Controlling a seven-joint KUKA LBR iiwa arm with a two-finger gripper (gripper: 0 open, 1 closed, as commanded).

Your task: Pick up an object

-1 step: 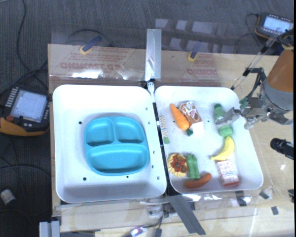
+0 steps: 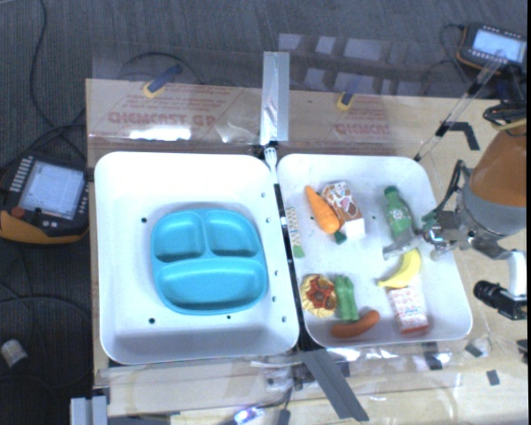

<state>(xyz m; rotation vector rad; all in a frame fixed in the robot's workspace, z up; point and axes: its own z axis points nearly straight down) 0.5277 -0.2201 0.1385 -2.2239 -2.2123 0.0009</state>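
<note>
- The claw (image 2: 413,242) hangs low at the right side of the right bin (image 2: 442,197). I cannot tell if it is apart or together, and nothing can be seen held in it.
- Now from left to right. The left bin (image 2: 124,184) holds a blue plate (image 2: 211,259) with three parts. It is well apart from the claw.
- In the right bin, at the left, lie an orange carrot (image 2: 319,209) and a little box (image 2: 344,209) touching it. Nearer to us are a pizza toy (image 2: 317,294), a green thing (image 2: 344,297) and a red sausage (image 2: 355,326).
- Next comes a green bottle (image 2: 396,211), just to the far left of the claw.
- The yellow banana (image 2: 402,270) lies just beside the claw, on its near side. Its long way runs slanted, from near-left up to far-right, with the far tip close under the claw.
- A red and white bottle (image 2: 408,309) lies just nearer than the banana.
- I think the banana is the best pick. The claw needs only a small move toward us and a bit left, then should close across the thin way of the banana.
</note>
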